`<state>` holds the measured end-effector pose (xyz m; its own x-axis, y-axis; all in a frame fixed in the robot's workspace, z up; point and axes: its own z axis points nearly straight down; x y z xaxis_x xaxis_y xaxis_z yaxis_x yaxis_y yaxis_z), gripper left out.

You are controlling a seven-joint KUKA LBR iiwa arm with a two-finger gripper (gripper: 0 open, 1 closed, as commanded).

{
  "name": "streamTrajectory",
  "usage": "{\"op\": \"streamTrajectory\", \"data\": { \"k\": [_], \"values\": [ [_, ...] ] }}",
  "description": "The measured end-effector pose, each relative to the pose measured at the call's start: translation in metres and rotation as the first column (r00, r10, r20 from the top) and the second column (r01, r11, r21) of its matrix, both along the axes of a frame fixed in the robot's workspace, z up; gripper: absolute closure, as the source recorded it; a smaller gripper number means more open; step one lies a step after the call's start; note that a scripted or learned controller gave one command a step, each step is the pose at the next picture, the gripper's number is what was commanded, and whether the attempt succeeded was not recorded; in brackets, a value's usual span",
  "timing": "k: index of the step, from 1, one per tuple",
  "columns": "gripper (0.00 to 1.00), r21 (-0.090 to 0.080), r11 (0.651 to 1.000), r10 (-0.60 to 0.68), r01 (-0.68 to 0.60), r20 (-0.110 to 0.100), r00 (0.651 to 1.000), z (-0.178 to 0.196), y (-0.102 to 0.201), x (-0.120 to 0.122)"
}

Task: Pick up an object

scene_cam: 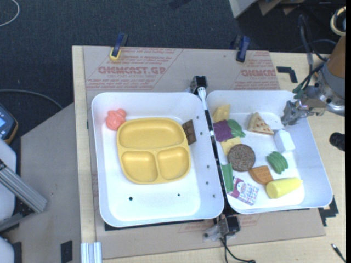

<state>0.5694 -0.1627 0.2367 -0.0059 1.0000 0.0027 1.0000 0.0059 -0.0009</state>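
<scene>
My gripper hangs over the far right part of the right bin, reaching in from the right. It sits just above a white block and to the right of a tan wedge. Nothing is visibly held. Also in this bin are a brown round cookie, a green ridged piece, an orange toast piece, a yellow corn-like piece, purple grapes and a pink-and-white packet.
The left bin holds a yellow divided plate, a pink toy at its far left and a brown chocolate piece by the plate's right rim. Clamps stand on the cardboard's far edge.
</scene>
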Motion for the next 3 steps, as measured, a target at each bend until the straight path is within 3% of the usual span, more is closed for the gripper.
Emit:
{"op": "streamTrajectory", "data": {
  "k": [3],
  "values": [
    [1.00,-0.001,1.000,-0.001,0.001,-0.003,1.000,-0.015,0.164,-0.014]
  ]
}}
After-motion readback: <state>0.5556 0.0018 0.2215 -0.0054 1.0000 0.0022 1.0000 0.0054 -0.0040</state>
